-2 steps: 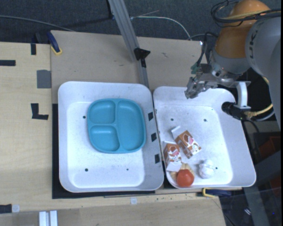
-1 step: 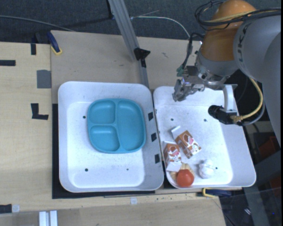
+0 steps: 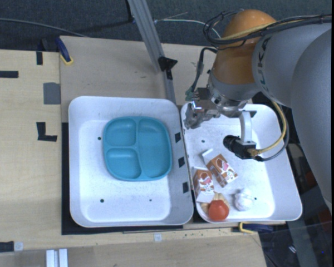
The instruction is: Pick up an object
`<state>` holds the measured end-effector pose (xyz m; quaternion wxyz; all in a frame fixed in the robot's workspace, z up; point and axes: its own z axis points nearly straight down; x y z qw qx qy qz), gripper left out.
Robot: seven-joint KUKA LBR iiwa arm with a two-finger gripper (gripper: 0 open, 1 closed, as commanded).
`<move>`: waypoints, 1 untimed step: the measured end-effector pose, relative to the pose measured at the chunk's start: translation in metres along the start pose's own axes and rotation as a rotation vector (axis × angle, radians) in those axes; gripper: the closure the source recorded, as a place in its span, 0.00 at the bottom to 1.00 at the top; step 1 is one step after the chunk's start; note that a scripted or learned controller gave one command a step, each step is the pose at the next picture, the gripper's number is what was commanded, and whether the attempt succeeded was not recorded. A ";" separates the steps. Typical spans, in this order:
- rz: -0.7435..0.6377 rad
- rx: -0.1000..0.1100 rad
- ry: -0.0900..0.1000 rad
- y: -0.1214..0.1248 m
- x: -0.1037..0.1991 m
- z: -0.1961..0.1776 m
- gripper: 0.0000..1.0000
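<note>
Seemingly approaching, the gripper, its opening impossible to tell, hangs over the right bin; next, descend toward the packets.

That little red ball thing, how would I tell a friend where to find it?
Start at the right-hand white bin, the one the grey arm reaches over. Look to its near edge, where a few small items cluster. The red ball sits lowest there, just below two brown-and-white packets and left of a small white lump; it is the only red, round thing.
</note>
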<state>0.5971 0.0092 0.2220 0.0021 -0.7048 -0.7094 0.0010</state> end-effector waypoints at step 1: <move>0.000 -0.001 0.000 -0.021 0.043 -0.008 1.00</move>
